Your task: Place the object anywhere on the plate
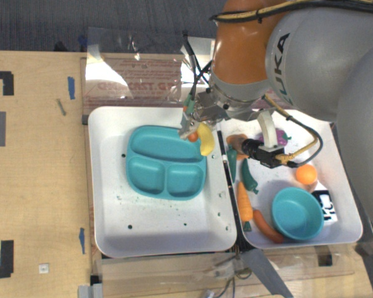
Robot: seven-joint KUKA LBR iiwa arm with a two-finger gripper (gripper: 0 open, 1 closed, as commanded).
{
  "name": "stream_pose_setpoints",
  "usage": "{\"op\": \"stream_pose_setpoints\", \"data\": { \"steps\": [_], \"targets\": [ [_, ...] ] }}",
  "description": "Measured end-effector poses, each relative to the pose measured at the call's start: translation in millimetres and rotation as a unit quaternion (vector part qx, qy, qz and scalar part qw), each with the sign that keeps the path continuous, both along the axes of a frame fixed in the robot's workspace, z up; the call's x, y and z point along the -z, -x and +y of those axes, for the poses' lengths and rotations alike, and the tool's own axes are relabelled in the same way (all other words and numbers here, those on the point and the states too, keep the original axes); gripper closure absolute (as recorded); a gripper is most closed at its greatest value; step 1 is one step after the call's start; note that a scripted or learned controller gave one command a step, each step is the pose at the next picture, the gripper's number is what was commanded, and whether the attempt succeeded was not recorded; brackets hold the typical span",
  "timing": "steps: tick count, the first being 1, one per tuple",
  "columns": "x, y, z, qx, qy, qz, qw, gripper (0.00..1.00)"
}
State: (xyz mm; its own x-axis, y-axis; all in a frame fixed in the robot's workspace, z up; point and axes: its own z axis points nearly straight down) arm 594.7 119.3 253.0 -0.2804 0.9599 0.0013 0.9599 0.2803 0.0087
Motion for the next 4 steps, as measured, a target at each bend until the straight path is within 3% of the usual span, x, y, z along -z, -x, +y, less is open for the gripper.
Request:
{"op": "stream_pose_setpoints", "data": {
  "steps": [1,2,3,4],
  "targets": [
    [2.7,0.7,-2.4,0.002,0.0014,0.003,1.0000,0.00],
    [-8.4,-0.4,-1.1,0.001,0.0008,0.000,1.0000,1.00],
    [80.2,-8.6,19.7,-0.046,0.0026,0.008,0.9989,1.00],
    [75.2,-10.9,19.8,-0.046,0.0017,0.004,0.9989,0.00]
  ]
}}
